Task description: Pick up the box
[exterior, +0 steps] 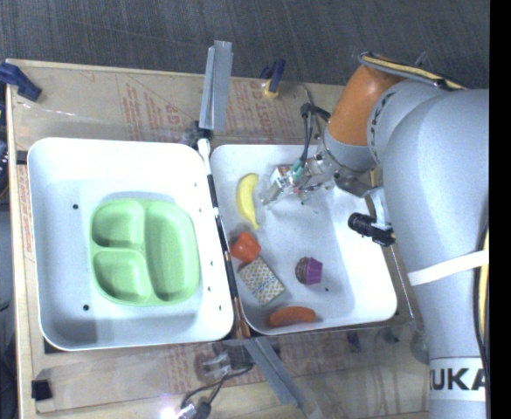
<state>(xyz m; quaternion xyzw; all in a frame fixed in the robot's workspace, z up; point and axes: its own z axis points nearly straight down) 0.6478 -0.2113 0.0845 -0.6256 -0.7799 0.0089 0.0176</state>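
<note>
The gripper (292,182) is seen at the far side of the right bin (370,273), beside the banana (248,199); its state cannot be told. The patterned box (262,280) is found nearer and slightly left of it, lying diagonally between the red block (245,248) and the sausage (292,316).

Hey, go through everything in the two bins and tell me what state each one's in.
Green tray: flat in left bin.
Banana: lying, right bin.
Box: lying flat, untouched.
Red piece: beside box.
Purple item: apart.
Sausage: by near wall.
Hand: over right bin.
</note>
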